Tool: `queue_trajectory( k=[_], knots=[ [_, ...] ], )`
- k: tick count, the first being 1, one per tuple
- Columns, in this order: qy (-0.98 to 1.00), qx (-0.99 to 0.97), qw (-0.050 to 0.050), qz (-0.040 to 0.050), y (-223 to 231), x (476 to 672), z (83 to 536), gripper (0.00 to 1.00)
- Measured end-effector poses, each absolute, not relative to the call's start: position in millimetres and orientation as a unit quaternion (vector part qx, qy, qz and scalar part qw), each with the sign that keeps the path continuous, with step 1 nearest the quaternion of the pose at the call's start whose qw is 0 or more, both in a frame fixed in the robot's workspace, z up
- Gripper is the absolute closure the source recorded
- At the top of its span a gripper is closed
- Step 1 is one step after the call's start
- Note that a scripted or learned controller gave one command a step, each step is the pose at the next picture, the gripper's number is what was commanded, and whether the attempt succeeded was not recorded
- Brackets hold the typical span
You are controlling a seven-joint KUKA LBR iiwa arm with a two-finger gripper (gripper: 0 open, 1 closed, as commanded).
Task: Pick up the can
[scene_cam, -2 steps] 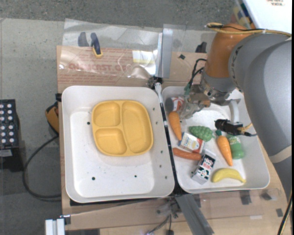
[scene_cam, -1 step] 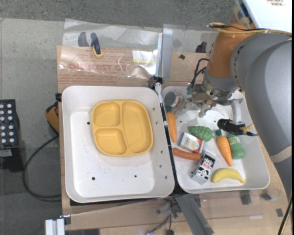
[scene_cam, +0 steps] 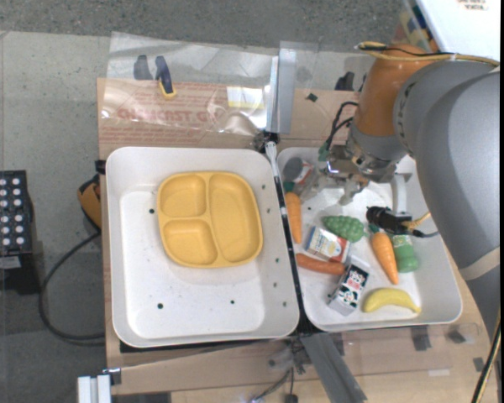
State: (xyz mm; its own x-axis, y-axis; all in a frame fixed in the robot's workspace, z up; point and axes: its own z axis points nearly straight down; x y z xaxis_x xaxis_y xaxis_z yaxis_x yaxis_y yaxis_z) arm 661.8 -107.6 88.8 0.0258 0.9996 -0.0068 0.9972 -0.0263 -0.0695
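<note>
A grey robot arm [scene_cam: 454, 141] with an orange band reaches in from the right over the right-hand white bin [scene_cam: 441, 309], its claw [scene_cam: 346, 180] low over the far end of that bin. Cables and the wrist's own metalwork crowd the claw, so it cannot be told whether it is wide or narrow, and nothing can be seen held in it.

The can [scene_cam: 294, 170], as far as it can be made out, is the dull grey rounded shape in the right bin's far left corner, close against the wall shared with the other bin. It sits to the left of the claw, near it but apart from it, with bare white floor between the two.

Nearer the camera, the same bin holds a scatter of toy food. A carrot [scene_cam: 294, 217] lies along the left wall just below the can, and a second carrot [scene_cam: 319, 265] lies crosswise further down. A small carton [scene_cam: 327, 243] and a green bumpy vegetable [scene_cam: 344, 227] sit mid-bin. A third carrot [scene_cam: 384, 256] with a green top, a black-and-white carton [scene_cam: 347, 289] and a banana [scene_cam: 391, 300] lie toward the near right.

The left bin [scene_cam: 193, 309] carries a yellow divided plate [scene_cam: 210, 218].
</note>
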Motion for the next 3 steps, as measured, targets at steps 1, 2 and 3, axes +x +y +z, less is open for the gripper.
queue_trajectory(
  k=[1, 2, 3],
  knots=[
    [-0.697, -0.716, 0.029, 0.0261, -102.1, 661.0, 97.0, 1.0],
    [-0.696, -0.717, 0.025, 0.0272, -106.4, 661.1, 98.0, 0.0],
    [-0.752, -0.659, 0.015, 0.0224, -104.3, 666.0, 92.0, 0.0]
  ],
)
